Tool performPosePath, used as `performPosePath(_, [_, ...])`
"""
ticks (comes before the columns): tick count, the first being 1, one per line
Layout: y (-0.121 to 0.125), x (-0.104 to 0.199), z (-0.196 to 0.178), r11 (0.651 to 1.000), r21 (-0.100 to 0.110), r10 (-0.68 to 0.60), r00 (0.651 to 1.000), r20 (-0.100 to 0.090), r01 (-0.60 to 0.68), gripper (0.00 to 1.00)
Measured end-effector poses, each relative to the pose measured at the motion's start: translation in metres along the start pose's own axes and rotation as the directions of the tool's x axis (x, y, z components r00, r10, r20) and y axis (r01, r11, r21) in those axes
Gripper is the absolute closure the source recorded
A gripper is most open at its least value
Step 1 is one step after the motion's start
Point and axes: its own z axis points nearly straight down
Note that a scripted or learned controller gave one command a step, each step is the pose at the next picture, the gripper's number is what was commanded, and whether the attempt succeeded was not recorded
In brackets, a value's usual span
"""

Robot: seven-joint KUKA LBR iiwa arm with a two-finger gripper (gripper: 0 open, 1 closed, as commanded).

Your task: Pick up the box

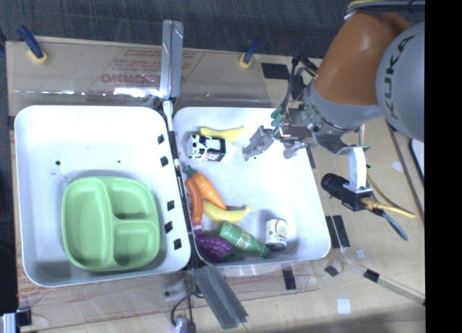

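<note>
- Bench (86, 53): brown surface carrying two shallow white bins side by side, with blue clips at its far edge.
- Arm (375, 57): grey body with an orange band above the wrist, entering from the right and reaching over the far right part of the right bin.
- Left bin (43, 136): white tray holding one item.
- Right bin (289, 180): white tray holding the box and several toy foods.
- Plate (110, 222): green, divided into three compartments, lying flat in the near half of the left bin.
- Gripper (271, 140): positioned above the far half of the right bin, just right of the box and the far banana. Two grey fingers (254, 144) stand apart, jaws open, with nothing between them.
- Box (207, 146): small black-and-white carton, lying in the far left part of the right bin, close to the dividing wall and untouched by the gripper.
- Far banana (224, 133): yellow, touching the far side of the box.
- Carrot (204, 188): orange, lying along the left wall, near of the box.
- Near banana (225, 213): yellow, just near of the carrot.
- Bottle (242, 240): green, lying on its side at the near edge.
- Eggplant (213, 245): purple, beside the bottle, near left corner.
- Can (276, 232): small, white with red label, just right of the bottle.
</note>
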Motion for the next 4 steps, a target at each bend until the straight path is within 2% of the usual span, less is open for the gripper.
performPosePath(1, [0.006, -0.063, -0.001, 0.973, -0.003, 0.233, 0.973, 0.001, -0.233, 0.0])
performPosePath(2, [-0.063, -0.077, 0.145, 0.819, 0.003, 0.573, 0.819, -0.001, -0.573, 0.0])
performPosePath(3, [-0.061, 0.019, 0.19, 0.939, -0.001, 0.344, 0.939, -0.002, -0.344, 0.0])
performPosePath(4, [-0.06, 0.017, 0.18, 0.941, -0.003, 0.339, 0.941, -0.001, -0.339, 1.0])
